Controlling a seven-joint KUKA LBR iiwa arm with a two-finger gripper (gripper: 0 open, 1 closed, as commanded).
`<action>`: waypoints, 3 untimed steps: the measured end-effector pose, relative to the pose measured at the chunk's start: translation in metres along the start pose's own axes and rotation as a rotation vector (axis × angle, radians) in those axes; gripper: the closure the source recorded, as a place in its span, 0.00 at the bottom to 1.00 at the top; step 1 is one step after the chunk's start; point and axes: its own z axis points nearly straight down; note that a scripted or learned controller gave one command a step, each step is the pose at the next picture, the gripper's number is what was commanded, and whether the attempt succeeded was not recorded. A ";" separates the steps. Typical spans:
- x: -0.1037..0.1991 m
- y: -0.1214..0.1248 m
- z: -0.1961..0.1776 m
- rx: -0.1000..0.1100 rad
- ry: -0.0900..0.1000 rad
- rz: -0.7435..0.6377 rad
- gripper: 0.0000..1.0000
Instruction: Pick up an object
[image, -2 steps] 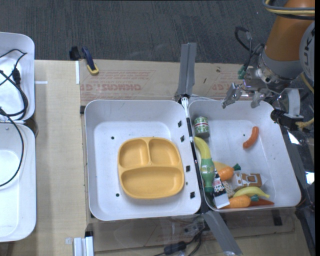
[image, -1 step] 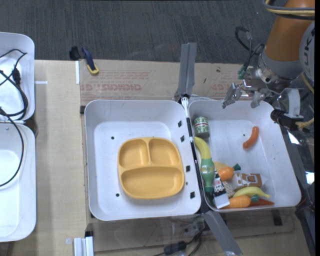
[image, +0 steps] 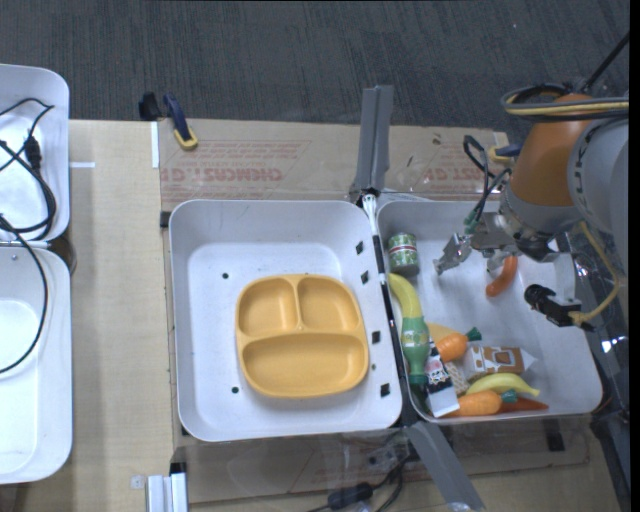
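Yellow-orange divided plate (image: 301, 334) in a white bin (image: 200, 300) — green can (image: 403, 251), yellow bananas (image: 503, 383), orange carrot (image: 478, 403).

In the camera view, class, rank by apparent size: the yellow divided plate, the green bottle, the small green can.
1. Yellow divided plate, by far the largest.
2. Green bottle, long and slim.
3. Small green can, the smallest.
All sit at similar depth, so the order is clear.

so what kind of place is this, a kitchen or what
Most likely a robotics lab test bench, not a kitchen: a grey and orange robot arm reaches over two white bins, one holding a yellow divided plate, the other toy food such as a banana.
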 end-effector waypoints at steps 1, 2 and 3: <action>-0.046 -0.004 0.002 -0.005 0.009 -0.017 0.00; -0.056 -0.033 0.000 -0.018 0.022 -0.120 0.00; -0.058 -0.035 0.000 -0.017 0.020 -0.172 0.00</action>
